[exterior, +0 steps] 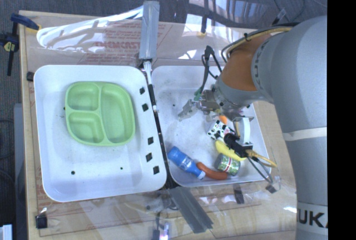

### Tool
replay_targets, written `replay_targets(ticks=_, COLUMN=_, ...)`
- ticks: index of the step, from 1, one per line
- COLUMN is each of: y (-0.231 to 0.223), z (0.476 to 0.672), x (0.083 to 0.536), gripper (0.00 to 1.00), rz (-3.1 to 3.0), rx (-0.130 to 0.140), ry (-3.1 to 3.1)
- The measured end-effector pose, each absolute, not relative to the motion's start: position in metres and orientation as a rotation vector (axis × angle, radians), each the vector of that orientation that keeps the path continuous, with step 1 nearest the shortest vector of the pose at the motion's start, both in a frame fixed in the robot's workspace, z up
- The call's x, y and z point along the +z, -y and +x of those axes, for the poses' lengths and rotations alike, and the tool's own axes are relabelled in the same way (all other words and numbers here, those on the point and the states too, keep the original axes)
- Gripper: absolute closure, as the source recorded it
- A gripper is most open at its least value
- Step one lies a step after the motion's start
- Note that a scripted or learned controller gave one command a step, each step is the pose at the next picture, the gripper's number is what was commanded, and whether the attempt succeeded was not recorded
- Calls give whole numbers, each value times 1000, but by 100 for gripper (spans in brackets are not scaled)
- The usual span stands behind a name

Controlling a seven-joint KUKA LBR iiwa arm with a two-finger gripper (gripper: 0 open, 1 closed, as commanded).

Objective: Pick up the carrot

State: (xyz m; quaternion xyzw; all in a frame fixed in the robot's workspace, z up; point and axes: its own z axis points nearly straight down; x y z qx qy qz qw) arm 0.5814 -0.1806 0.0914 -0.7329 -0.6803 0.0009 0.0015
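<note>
The carrot [213, 172], a short orange-red stick, lies at the front edge of the right bin [172, 133]. It sits between a blue bottle [183, 161] and a green can [228, 165]. My gripper [193, 105] hangs low over the middle of the right bin, well behind the carrot and slightly to its left. Nothing shows in its grasp. The grey wrist with its orange band [242, 69] covers the bin's back right part.
A yellow banana [229, 150] and a black-and-white patterned block [217, 131] lie just behind the can. Beside the block is a small orange piece [222, 120]. The left bin [50, 172] holds a green divided plate [100, 113]. A row of black clips [151, 133] joins the bins.
</note>
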Motion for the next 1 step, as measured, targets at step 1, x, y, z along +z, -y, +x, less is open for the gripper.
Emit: replay_targets(ticks=1, y=205, z=563, x=158, gripper=0, rz=-2191, rx=2, ry=2250)
